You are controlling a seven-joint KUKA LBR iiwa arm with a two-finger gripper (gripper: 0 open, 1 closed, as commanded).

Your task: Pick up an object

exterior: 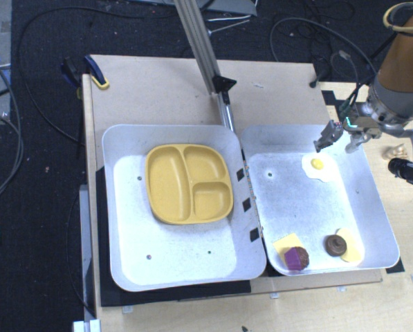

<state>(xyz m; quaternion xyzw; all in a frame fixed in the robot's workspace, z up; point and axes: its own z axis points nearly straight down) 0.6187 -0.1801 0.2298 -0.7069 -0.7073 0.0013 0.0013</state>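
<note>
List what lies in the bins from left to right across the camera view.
Yellow divided tray → purple object → fried egg → brown round object.

Yellow divided tray [189, 183] in left white bin [123, 254]

Lighting: bright, even, from overhead. White bins [192, 268] near overexposed; speckled floors washed pale, brightest along the rims. Bench top [158, 92] evenly lit, warm tan. Dark floor [40, 185] at left and far side underexposed, cables barely legible. Shadows: soft and short, a thin dark edge under the yellow tray [189, 183] on its near side. Sharpness: moderate; overall grain, slight softness on the arm [400, 68] at far right. Edge distortion: slight.
</note>
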